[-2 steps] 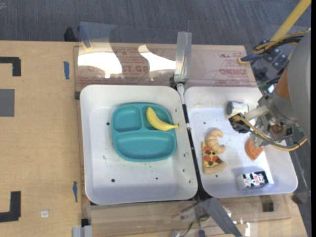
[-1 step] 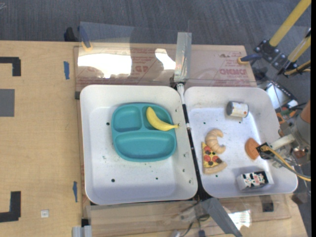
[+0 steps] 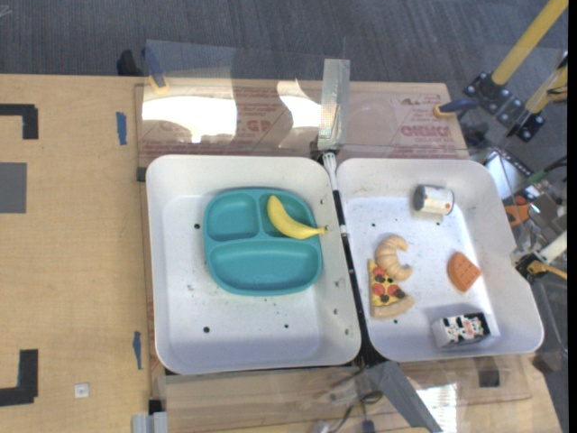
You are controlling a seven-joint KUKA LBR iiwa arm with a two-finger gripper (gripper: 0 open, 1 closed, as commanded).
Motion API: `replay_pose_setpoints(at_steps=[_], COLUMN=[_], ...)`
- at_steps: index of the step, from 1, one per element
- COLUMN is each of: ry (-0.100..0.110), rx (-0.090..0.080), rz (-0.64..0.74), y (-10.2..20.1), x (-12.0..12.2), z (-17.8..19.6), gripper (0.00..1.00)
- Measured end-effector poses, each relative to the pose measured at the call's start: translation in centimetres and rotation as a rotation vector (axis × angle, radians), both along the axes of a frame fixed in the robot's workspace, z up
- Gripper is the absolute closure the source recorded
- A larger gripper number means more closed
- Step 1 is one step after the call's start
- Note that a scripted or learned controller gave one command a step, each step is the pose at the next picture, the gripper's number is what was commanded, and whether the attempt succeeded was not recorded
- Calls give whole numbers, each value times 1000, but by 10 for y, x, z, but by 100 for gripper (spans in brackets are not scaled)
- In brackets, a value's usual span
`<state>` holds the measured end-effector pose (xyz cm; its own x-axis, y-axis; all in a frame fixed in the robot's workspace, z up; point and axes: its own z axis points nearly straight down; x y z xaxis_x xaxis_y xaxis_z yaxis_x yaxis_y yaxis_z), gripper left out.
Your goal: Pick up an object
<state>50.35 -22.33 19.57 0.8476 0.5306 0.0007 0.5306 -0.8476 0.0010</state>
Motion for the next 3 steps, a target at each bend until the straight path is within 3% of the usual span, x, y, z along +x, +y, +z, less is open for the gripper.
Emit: replay_pose_setpoints(at_steps=[1, 2, 3], ry=[4, 3, 5], rx=[3, 1, 3], rz=[13, -13, 209], y=[0, 0, 1], x=[-24, -24, -16], z=[12, 16, 13], gripper=[100, 100, 100])
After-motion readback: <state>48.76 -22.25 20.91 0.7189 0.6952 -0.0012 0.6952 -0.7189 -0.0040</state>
